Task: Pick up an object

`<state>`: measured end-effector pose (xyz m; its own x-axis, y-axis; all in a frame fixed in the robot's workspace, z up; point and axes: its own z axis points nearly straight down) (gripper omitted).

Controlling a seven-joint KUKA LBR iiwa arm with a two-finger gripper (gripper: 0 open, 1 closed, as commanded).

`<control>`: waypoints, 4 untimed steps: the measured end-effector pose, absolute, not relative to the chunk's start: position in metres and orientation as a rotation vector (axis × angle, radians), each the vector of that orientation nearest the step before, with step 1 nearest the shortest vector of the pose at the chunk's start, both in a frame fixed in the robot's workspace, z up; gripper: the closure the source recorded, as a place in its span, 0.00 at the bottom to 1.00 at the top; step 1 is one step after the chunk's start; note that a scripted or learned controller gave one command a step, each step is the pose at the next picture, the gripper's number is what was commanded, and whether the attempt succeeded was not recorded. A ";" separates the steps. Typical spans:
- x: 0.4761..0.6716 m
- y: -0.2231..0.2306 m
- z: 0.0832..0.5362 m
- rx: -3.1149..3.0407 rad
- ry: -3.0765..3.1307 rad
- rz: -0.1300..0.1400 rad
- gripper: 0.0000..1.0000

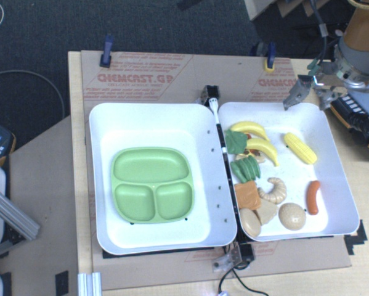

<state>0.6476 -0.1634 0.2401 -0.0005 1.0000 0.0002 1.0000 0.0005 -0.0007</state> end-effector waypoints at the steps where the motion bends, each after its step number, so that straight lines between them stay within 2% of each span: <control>1: 0.595 -0.132 0.098 -2.211 -2.210 0.012 0.00; 2: 0.656 -0.170 0.084 -2.213 -2.221 0.009 0.00; 3: 0.600 -0.129 0.085 -2.220 -2.218 0.003 0.00; 4: 0.480 -0.129 0.135 -2.222 -2.210 0.006 0.00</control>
<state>0.4795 -0.1292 0.1348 0.0054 1.0000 0.0026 1.0000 -0.0054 -0.0079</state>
